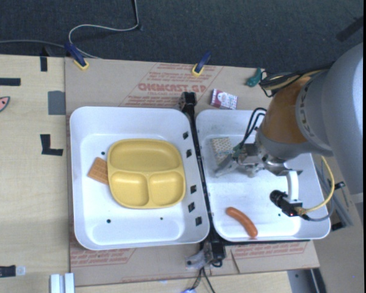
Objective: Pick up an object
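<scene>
The arm (329, 112) enters from the right and bends down into the right bin (232, 118), its orange band above the wrist showing over that bin's far right portion. The gripper (227, 165) sits low in the right bin's upper left area, just beside the divider between the two bins. Whether the gripper is spread or pressed together cannot be told; the metal parts there are too small and blurred to read. A small square speckled pad (220, 145) lies on the floor of the right bin immediately beyond the gripper, touching or nearly touching it; nothing is visibly pinched. An orange sausage-shaped object (241, 221) lies near the front wall of the right bin, well apart from the gripper. The left bin (85, 127), adjoining the right bin, holds a yellow three-compartment tray (147, 173) at its centre, with a tan waffle-like piece (98, 170) tucked against the tray's left edge. A small red-and-white packet (222, 99) rests on the cardboard just behind the right bin's far wall.
</scene>
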Controlling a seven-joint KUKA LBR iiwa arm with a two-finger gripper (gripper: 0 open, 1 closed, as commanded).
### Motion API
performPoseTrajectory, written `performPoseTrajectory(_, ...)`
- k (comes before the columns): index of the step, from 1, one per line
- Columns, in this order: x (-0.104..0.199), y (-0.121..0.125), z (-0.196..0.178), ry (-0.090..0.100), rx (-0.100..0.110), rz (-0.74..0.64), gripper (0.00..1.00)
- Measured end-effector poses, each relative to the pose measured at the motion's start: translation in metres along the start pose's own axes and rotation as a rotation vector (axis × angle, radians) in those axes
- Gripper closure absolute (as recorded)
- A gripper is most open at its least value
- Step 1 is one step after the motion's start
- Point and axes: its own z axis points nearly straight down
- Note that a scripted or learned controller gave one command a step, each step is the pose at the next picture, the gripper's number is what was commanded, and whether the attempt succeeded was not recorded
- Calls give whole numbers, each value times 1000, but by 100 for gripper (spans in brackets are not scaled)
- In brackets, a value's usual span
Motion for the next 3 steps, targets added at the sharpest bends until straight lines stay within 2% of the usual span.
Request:
performPoseTrajectory(1, 10, 47, 0, 0, -2, -1, 0)
performPoseTrajectory(2, 10, 46, -9, -1, -1, -1, 100)
performPoseTrajectory(3, 95, 19, -138, 2, 2, -2, 100)
